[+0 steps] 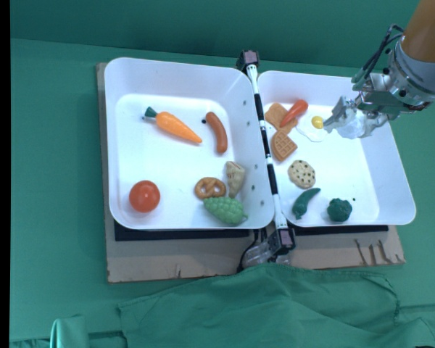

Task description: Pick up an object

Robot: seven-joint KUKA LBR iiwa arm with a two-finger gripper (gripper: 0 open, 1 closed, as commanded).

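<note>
My gripper [346, 119] hangs over the right bin [388, 167] near its back right part, just right of a fried egg [313, 127]. A pale whitish shape sits at the gripper's tip; I cannot make out what it is. In the same bin lie a red chili [294, 112], two waffle pieces [283, 145], a cookie [301, 173], a green pepper [304, 201] and a broccoli [339, 209]. The left bin [130, 85] holds a carrot [174, 126], a sausage [217, 132], a tomato [144, 196], a pretzel [209, 188], a pale wedge [234, 176] and a green bumpy fruit [225, 209].
A black hinge strip [264, 140] runs between the two bins. Both bins rest on a cardboard sheet [167, 267] on the green bench. Crumpled green cloth [275, 307] lies in front. The arm's grey wrist and orange band [424, 42] come in from the upper right.
</note>
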